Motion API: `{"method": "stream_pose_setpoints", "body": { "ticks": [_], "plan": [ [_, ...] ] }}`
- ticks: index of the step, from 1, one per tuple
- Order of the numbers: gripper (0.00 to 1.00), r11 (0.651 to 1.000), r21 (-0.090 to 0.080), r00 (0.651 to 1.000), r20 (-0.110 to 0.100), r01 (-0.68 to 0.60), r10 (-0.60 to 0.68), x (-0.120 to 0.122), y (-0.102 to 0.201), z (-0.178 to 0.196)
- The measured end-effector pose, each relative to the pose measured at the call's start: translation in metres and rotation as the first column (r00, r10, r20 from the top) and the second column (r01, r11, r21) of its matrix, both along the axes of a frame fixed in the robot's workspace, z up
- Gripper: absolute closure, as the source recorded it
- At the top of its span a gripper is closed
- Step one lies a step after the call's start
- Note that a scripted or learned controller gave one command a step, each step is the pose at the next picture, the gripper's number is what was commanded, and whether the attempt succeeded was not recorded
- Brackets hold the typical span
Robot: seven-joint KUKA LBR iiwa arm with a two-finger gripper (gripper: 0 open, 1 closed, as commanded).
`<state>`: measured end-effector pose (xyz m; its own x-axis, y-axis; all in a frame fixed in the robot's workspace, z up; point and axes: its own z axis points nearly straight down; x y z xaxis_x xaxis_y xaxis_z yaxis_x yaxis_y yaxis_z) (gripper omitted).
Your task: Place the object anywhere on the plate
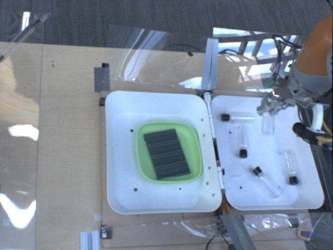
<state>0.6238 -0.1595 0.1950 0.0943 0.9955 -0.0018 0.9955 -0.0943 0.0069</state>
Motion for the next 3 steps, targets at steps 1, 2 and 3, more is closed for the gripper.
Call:
{"method": "stream_pose_setpoints", "body": {
  "ticks": [1, 2, 3],
  "plan": [
    [1.00, 0.998, 0.003, 0.998, -0.004, -0.066, 0.066, -0.065, 0.064, -0.058],
    [1.00, 0.988, 0.002, 0.988, 0.001, -0.151, 0.151, -0.062, 0.130, -0.009],
    [1.00, 0.948, 0.001, 0.948, 0.001, -0.319, 0.319, -0.035, 0.192, -0.009]
  ]
}}
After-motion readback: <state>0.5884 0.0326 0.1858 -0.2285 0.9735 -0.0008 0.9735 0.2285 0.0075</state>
